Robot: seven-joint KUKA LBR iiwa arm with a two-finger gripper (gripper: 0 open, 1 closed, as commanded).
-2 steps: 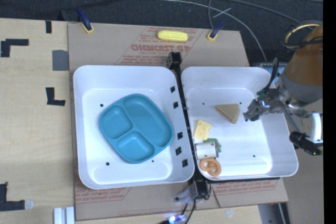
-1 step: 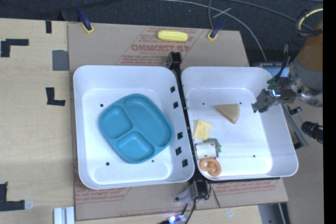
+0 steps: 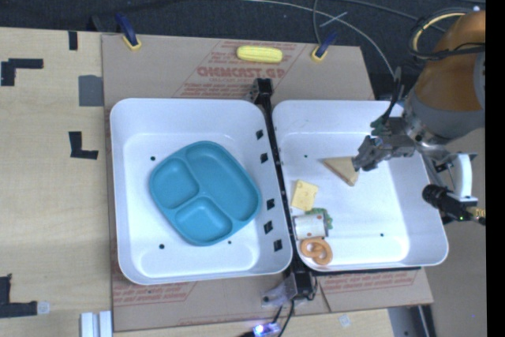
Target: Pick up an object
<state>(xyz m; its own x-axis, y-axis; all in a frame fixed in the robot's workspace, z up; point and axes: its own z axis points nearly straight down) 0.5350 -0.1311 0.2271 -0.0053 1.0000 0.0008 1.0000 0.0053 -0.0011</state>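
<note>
Touching claw: tan wedge

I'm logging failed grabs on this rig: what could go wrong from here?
The claw sits at the tan wedge's right end, so it may catch only the tip and drop it, or nudge it away. The yellow square, small roll and pretzel crowd the right bin's left edge, awkward to reach.

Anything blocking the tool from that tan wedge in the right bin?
Nothing visible. The tool sits right at the tan wedge, on its right end. The yellow square lies apart, lower left.
</note>
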